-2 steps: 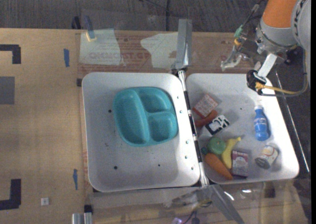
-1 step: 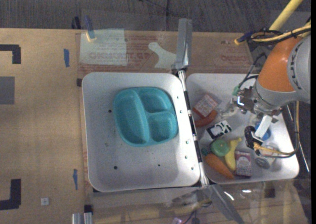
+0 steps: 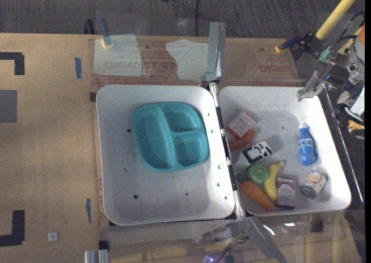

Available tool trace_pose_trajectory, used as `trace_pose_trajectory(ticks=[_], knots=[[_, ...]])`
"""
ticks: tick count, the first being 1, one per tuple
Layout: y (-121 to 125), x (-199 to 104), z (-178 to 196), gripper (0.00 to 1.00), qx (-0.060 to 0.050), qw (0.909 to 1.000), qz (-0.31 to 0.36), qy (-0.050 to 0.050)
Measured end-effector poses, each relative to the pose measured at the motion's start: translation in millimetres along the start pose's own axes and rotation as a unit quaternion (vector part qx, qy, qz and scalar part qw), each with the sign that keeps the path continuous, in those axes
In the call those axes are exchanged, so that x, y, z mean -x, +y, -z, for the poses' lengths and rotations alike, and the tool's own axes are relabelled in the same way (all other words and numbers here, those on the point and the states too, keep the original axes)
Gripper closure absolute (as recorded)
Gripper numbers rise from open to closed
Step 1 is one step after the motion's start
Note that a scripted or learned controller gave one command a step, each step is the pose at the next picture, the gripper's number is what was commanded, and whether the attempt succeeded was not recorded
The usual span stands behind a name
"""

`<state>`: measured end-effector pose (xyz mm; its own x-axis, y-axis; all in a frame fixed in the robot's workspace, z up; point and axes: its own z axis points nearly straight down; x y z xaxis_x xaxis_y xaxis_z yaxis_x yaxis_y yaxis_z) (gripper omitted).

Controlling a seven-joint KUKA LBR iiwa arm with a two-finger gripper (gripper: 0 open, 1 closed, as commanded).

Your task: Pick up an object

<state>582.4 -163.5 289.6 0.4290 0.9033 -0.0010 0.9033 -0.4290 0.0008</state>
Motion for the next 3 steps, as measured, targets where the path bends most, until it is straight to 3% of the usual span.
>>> trace_pose_trajectory(ticks=[1,2,3], knots=[[0.5,-0.9,10.1,1.0,0.001,1.0,0.001,-0.001],[0.4,-1.2,10.1,0.0,0.001,1.0,0.001,-0.001],[-31.9,19.8,-194.5,0.0,0.0,0.9995,0.031,0.001]])
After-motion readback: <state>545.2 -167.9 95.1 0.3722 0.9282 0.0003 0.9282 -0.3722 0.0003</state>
